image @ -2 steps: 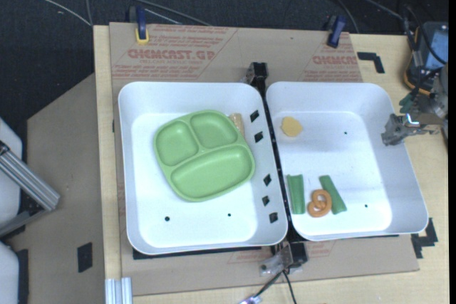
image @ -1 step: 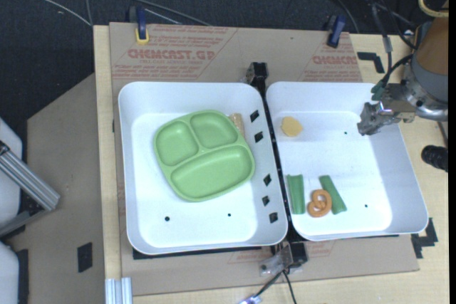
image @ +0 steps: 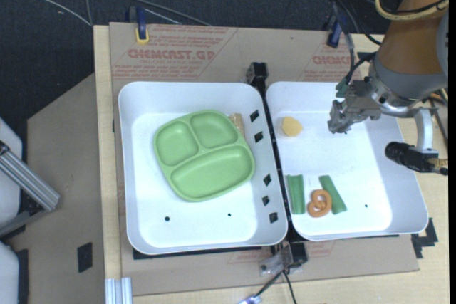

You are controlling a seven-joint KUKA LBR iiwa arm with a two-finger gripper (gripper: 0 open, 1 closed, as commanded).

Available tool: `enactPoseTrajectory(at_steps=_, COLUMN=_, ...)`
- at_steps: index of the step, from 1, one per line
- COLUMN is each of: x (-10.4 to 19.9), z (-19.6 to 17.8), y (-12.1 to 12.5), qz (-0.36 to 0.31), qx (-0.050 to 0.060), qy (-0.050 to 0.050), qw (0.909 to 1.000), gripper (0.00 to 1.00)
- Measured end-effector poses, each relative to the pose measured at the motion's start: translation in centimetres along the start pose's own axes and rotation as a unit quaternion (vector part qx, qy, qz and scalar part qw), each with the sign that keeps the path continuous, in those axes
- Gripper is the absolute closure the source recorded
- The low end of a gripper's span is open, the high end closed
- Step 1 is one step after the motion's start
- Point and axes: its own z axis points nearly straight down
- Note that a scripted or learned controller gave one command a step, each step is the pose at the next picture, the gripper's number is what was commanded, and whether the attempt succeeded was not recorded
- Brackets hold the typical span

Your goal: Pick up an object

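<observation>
My gripper (image: 340, 126) hangs over the right bin (image: 399, 185); I cannot tell its state. The little yellow piece (image: 291, 127) sits just beside it, probably light and hard. I would pinch its sides.

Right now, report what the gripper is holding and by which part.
Nothing visibly held. The gripper hangs over the right bin, apart from the yellow piece, the green sticks and the orange pretzel.

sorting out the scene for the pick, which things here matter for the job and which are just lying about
For the pick: gripper; yellow piece, pretzel, two green sticks in the right bin.

Lying about: green divided plate, left bin, blue clamps.
</observation>
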Motion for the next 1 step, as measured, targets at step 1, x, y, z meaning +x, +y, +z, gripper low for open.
enactPoseTrajectory(at_steps=1, x=5.86, z=-0.37, y=1.47, qz=-0.002, qx=-0.002, qy=0.000, qw=1.0000, gripper=1.00)
